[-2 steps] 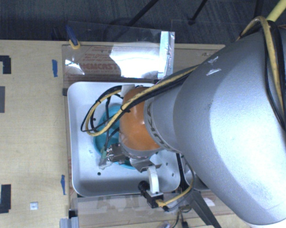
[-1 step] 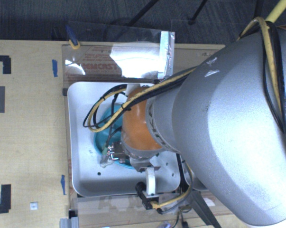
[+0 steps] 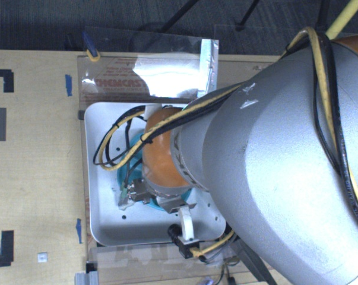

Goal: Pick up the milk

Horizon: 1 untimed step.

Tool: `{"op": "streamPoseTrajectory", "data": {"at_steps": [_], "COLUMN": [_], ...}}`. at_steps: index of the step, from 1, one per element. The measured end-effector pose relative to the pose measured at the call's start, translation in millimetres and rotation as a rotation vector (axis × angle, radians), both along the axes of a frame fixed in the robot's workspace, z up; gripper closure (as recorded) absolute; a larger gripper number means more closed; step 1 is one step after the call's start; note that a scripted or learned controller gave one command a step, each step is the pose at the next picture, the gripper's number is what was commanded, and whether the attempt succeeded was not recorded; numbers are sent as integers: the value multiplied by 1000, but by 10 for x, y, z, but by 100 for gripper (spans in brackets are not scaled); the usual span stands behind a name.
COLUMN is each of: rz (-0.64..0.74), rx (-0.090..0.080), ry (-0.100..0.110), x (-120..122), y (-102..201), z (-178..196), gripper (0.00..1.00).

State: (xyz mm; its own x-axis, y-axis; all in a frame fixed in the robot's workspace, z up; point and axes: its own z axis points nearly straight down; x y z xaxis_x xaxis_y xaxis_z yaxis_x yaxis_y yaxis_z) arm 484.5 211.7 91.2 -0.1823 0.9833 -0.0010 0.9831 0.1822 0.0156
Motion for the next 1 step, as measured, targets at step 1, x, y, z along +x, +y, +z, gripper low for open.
{"op": "streamPoseTrajectory", "data": {"at_steps": [1], "rz": [286], "rx": [-4], "ry": [18], "x": [-57], "y": [-580], "z": [276], "gripper": [0]}}
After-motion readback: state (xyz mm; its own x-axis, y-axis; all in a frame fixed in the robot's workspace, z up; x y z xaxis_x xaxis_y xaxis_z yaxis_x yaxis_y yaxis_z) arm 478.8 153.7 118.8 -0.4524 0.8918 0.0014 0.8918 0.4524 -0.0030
